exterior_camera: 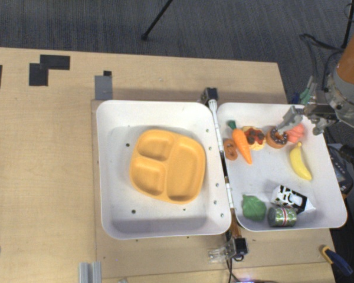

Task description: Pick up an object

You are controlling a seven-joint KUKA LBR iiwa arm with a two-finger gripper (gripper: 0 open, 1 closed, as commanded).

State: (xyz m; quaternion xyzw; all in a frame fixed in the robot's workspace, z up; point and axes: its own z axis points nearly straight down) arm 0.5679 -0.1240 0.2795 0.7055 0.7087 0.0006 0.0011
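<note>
Grey metal forms the two-finger gripper (296, 118), which hangs over the far right part of the right-hand shallow white bin (330, 217). Whether its jaws are released or clenched cannot be told at this scale and angle. No object is seen between them.

Directly below the jaws lies a pink rounded toy (297, 134), and just left of it a brown ring-shaped toy doughnut (277, 138). Further left of the jaws are a small plate of dark berries (256, 137) and an orange plastic carrot (242, 145) lying at a slant. Nearer the camera than the jaws, a yellow plastic banana (300, 162) rests close to the bin's right wall. Well towards the near edge sit a green leafy toy (253, 207), a dark metal can (282, 216) on its side, and a black-and-white patterned piece (291, 197).

Far left of the jaws, the left-hand shallow white bin (115, 217) holds a yellow-orange divided plastic tray (167, 165).
</note>
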